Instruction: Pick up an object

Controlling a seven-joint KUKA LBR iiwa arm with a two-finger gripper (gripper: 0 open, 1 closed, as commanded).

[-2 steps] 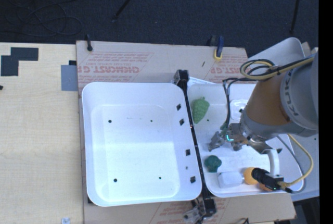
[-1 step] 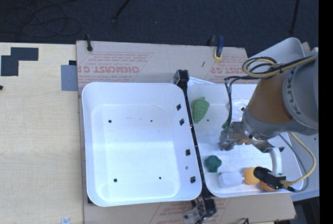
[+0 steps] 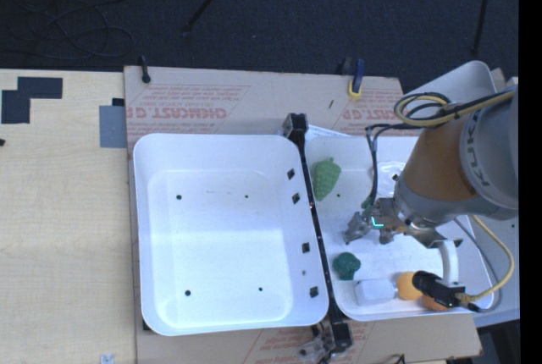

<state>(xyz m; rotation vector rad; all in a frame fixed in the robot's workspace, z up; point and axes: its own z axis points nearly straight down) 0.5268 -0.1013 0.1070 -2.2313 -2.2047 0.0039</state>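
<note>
My gripper (image 3: 362, 228) hangs low over the middle of the right bin (image 3: 385, 152), reaching in from the right under the grey and orange arm. A dark green lump (image 3: 345, 265) lies just below it toward the bin's front, apart from it. A light green soft object (image 3: 325, 175) rests farther back near the divider between the bins. Along the front wall lie a pale whitish block (image 3: 373, 292) and an orange-yellow round object (image 3: 409, 284), side by side. I see nothing held.
The left bin (image 3: 161, 176) stands beside the right one, and a black divider strip (image 3: 306, 210) runs between them. Both bins rest on cardboard (image 3: 212, 104). Wooden bench surface (image 3: 59, 227) spreads to the left.
</note>
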